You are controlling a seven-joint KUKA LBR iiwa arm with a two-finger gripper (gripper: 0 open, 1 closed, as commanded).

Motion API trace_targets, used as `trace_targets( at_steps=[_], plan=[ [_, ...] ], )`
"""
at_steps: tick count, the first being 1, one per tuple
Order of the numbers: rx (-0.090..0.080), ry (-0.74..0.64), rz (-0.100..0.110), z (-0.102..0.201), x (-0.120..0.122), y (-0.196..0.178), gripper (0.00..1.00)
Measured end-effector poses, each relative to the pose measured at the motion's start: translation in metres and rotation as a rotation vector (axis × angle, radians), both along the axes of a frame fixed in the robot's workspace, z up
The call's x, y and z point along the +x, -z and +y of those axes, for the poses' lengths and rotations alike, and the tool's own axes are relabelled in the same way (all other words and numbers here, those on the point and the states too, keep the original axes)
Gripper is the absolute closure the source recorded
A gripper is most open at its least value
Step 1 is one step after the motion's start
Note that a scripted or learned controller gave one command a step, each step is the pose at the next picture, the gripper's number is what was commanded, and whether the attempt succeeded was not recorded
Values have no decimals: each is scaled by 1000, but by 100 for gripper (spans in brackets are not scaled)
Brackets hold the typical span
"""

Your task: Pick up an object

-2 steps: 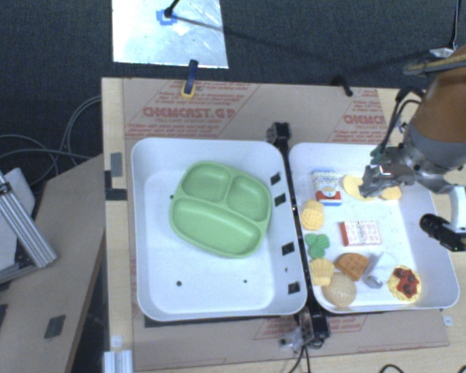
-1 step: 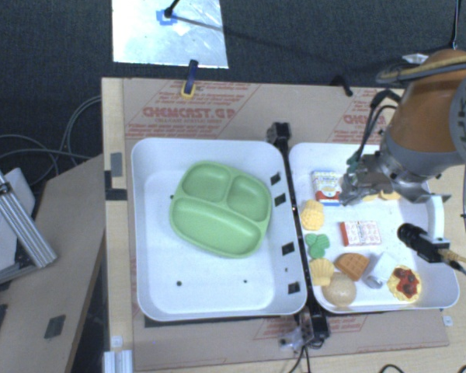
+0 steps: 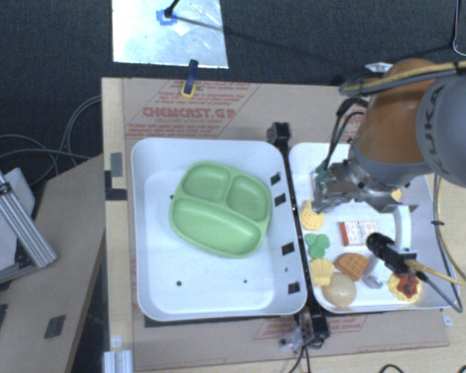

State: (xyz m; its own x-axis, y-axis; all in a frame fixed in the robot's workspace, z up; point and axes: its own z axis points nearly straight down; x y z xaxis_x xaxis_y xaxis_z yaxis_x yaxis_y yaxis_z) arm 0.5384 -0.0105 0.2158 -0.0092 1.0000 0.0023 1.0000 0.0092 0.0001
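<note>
Two white bins sit side by side, the left bin [image 3: 151, 286] and the right bin [image 3: 431, 301]. One green plate [image 3: 220, 208] with three compartments lies in the left one. The right one holds about nine small toy foods: two yellow pieces, one green, one waffle, one bun, among others.

Left bin [image 3: 151, 286]: open room around green tray [image 3: 221, 208]. Right bin [image 3: 443, 305]: toys [image 3: 349, 266] crowd front edge; arm [image 3: 408, 127] covers back.
</note>
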Motion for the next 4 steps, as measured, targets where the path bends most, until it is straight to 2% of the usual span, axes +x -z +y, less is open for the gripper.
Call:
trace_targets(
  at_steps=[1, 2, 4],
  plan=[
    [0, -1, -1, 53, 0, 4, 100],
    [0, 0, -3, 89, -9, -19, 100],
    [-2, 5, -1, 85, -7, -18, 100]
  ],
)
